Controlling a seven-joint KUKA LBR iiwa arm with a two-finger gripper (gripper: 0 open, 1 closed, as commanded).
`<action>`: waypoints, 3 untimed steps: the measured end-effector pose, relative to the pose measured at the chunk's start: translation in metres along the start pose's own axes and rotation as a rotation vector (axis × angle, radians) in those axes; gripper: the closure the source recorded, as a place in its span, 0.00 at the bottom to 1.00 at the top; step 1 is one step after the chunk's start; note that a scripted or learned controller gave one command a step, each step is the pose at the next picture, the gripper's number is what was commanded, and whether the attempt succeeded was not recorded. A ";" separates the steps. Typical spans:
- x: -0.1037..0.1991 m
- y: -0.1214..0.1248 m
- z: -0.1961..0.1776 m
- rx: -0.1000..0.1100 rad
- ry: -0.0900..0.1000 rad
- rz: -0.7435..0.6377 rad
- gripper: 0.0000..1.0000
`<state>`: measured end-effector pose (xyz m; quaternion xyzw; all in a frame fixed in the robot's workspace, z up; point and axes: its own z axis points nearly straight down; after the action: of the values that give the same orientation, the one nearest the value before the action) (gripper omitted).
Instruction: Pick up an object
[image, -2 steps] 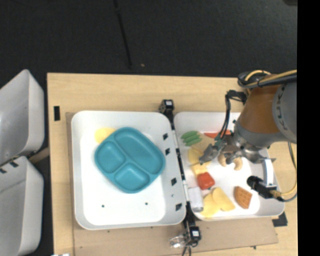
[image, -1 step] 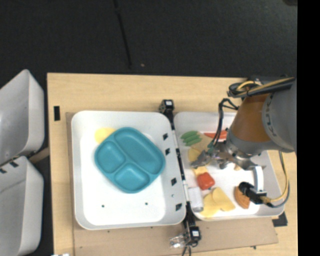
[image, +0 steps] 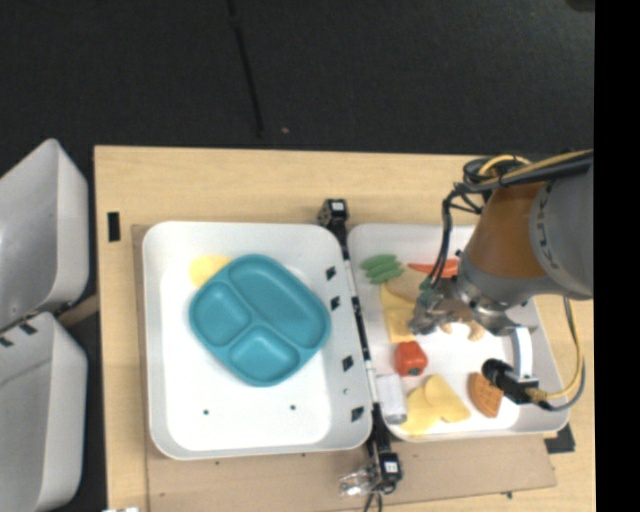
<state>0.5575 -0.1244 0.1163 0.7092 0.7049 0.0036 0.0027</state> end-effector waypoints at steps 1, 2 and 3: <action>0.008 0.005 -0.050 0.004 -0.002 -0.009 1.00; 0.009 0.003 -0.094 0.004 -0.002 -0.009 1.00; 0.008 0.005 -0.127 0.004 -0.002 -0.010 1.00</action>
<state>0.5614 -0.1163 0.2429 0.7056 0.7086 0.0012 0.0020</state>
